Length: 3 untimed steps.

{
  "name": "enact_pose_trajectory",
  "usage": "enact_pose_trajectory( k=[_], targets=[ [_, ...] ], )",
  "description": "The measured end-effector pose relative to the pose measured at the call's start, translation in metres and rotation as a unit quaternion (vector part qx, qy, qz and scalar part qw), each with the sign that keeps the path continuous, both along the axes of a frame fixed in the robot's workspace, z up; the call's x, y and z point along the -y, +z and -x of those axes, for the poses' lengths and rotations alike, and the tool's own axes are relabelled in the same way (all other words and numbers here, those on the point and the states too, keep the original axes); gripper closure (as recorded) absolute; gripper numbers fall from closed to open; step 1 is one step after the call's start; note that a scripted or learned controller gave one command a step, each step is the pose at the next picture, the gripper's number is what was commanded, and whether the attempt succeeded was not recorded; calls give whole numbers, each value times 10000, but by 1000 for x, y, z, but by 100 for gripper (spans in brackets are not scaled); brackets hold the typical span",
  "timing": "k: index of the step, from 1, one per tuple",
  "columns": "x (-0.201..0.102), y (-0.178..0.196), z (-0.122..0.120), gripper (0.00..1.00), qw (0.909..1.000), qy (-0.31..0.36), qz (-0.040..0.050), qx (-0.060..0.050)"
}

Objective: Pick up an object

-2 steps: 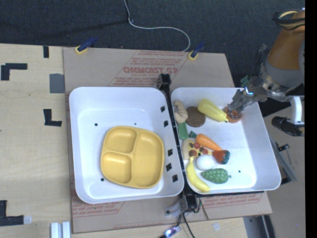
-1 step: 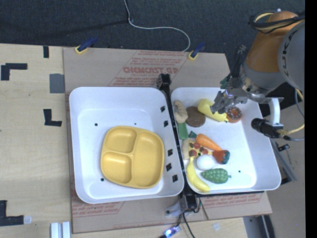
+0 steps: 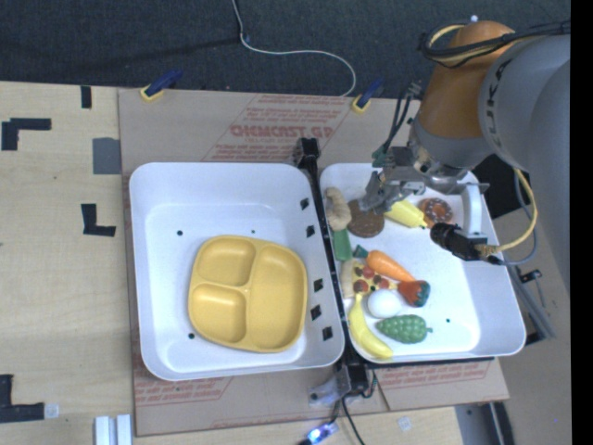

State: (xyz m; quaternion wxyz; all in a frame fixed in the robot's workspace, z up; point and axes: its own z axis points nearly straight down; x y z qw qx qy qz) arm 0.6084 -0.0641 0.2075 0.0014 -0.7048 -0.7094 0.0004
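Seen from above at a slant, the right bin [image 3: 482,327] holds a heap of small toy foods crowded against its left wall. A brown disc [image 3: 367,222] lies near the bin's far left corner, flat and round, with a pale knobbly piece [image 3: 337,209] just beside it. A small yellow piece [image 3: 405,214] and a reddish-brown round one [image 3: 436,210] sit to its right. Below them lie an orange carrot [image 3: 389,266] – tapered and smooth – a white egg [image 3: 382,303], a bumpy green cluster [image 3: 402,327] and a curved yellow banana [image 3: 364,330] along the wall.

The gripper [image 3: 378,196] hangs over the brown disc at the bin's far end; whether its fingers are spread or closed cannot be told from here, and nothing can be seen clamped between them.

The right half of that bin is bare white plastic, shallow with rounded corners. The left bin [image 3: 167,202] bears a yellow divided tray [image 3: 248,292] with three smooth compartments – open white floor surrounds it. Both bins rest on a cardboard sheet [image 3: 269,128] over a pale wooden bench [image 3: 56,276].
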Motion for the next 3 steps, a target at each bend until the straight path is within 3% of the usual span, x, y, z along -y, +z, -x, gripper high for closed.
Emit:
enact_pose_trajectory(
  k=[1,2,3],
  targets=[
    [-50,18,5,100,10000,3,-3,12],
    [-103,6,8,100,10000,2,0,-6],
    [-98,24,0,100,10000,-21,7,10]
  ],
)
